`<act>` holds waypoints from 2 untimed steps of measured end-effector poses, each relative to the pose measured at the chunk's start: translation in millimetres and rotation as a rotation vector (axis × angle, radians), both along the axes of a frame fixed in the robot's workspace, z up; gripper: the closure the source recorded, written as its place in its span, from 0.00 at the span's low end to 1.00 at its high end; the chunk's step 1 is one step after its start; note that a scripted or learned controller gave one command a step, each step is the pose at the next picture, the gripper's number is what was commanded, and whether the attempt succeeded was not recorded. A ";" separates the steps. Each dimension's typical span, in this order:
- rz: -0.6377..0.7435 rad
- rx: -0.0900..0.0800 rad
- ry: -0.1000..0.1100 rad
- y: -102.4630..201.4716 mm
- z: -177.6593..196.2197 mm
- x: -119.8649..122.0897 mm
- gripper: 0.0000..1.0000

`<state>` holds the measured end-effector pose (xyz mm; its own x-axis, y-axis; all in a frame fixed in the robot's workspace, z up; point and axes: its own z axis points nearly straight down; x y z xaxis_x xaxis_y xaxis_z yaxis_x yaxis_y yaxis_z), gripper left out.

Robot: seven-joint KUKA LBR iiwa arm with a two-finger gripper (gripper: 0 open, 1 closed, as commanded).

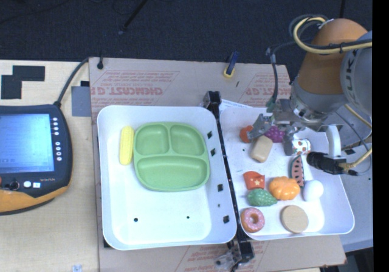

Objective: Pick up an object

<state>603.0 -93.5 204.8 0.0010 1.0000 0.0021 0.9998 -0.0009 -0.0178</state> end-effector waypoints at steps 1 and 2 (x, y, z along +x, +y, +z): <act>0.002 -0.001 -0.014 -0.1 8.6 2.6 0.00; 0.002 -0.001 -0.010 -3.3 -52.7 -3.8 0.00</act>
